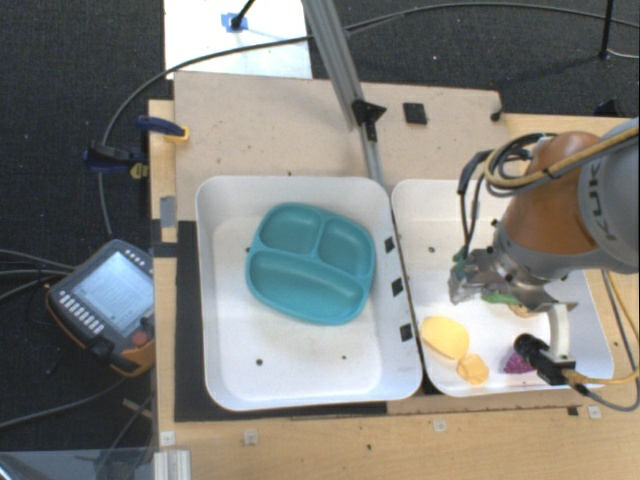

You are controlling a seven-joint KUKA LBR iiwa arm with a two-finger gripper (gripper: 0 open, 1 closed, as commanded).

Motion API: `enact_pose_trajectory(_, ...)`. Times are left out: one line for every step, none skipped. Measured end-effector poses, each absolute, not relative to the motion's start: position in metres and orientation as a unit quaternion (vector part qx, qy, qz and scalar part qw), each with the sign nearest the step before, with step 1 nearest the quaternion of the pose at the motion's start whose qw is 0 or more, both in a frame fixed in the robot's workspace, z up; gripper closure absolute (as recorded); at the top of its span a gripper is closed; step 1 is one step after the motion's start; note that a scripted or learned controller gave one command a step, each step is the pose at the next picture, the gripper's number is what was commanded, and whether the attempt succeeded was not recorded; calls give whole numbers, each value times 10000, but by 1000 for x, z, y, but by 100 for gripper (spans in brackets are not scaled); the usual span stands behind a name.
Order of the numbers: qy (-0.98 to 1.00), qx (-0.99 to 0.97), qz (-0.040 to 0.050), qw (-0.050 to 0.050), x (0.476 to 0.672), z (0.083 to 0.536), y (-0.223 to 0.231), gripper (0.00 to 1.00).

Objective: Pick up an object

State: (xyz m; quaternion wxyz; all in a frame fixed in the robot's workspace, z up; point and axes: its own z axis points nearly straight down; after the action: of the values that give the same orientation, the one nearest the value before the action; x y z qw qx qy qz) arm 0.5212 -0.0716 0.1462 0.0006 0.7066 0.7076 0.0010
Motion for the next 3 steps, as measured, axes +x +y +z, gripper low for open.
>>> enact_pose_trajectory(7085, 7057, 23, 29, 515, 206, -73, 100)
enact_pose_trajectory(7088, 7054, 25, 32, 517, 260, -73, 100)
enact_pose_trajectory(7101, 7041, 14, 10, 536, 255, -33, 100)
